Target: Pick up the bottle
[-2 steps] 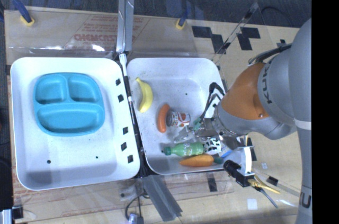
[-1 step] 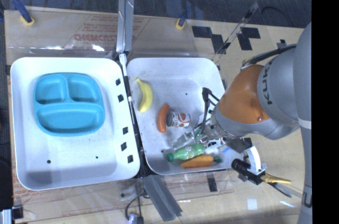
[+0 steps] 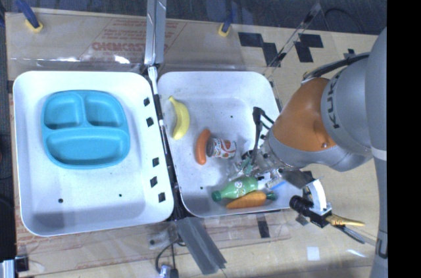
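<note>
1. Camera view, looking down at a slant: bench (image 3: 99, 40) carries two shallow white bins side by side, left bin (image 3: 39, 204) and right bin (image 3: 217, 83), touching along a middle seam.
2. Left bin: a blue divided plate (image 3: 84, 127) lies at about 10 o'clock of the bin floor, flat, three compartments.
3. Right bin: a banana (image 3: 179, 117) lies near the left wall at about 9 o'clock, long axis running roughly 12 to 6.
4. An orange-red sausage-shaped piece (image 3: 201, 146) lies just at 5 o'clock of the banana, apart from it.
5. A small can (image 3: 222, 148) on its side sits just at 3 o'clock of the sausage piece, close to touching.
6. The bottle (image 3: 241, 189), green with a label, lies on its side at about 5 o'clock of the right bin floor, near the front wall, long axis roughly 9 to 3.
7. A carrot (image 3: 247, 200) lies just at 6 o'clock of the bottle, parallel, touching or nearly so.
8. Arm (image 3: 355, 119), grey with an orange band, comes in from 3 o'clock and leans over the right bin's right wall.
9. Hand (image 3: 258, 169) is low over the bin, just at 12 to 1 o'clock of the bottle; cluttered there, can't tell if it is open or closed, or if it touches the bottle.
</note>
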Motion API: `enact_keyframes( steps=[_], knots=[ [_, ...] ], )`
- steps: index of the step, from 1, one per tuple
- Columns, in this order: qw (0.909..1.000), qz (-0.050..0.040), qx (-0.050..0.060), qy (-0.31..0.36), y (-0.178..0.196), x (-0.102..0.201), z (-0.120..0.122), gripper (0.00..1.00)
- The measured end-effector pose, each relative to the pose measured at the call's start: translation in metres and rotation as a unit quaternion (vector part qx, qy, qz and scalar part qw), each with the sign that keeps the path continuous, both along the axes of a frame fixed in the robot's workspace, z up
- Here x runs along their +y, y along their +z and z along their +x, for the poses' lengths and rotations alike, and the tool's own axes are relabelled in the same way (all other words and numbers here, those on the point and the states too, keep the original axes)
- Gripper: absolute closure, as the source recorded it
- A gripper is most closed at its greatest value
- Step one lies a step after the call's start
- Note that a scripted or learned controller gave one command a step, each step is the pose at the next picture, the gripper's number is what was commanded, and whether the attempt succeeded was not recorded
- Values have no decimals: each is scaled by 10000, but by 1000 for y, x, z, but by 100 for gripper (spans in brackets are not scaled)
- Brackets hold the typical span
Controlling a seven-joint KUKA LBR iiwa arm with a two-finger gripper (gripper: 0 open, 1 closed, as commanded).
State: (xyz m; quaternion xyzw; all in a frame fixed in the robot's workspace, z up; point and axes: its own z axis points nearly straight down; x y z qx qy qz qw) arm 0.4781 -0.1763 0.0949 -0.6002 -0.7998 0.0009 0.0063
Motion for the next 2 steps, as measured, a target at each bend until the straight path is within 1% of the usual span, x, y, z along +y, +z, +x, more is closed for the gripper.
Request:
enact_keyframes(
  steps=[1,2],
  knots=[
    [9943,-38,-34,-1060,119,-34,0,100],
    [9944,-37,-32,-1060,119,-34,0,0]
  ],
)
